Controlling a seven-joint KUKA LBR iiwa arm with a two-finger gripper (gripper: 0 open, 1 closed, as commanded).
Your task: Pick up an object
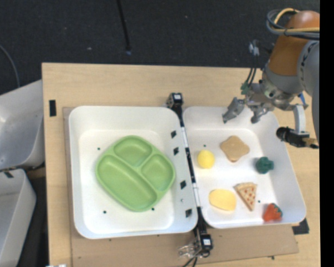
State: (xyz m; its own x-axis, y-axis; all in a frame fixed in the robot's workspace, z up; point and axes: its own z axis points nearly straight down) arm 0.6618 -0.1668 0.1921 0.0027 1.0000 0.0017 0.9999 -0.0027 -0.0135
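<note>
Nothing is picked yet: your gripper [245, 111] hangs with fingers spread and bare above the cookie [234, 148].

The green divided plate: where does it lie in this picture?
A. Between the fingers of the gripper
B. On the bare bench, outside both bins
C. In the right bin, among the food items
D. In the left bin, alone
D. The green divided plate lies flat on the floor of the left bin, while the food items, such as the pizza slice, sit in the right bin.
</note>
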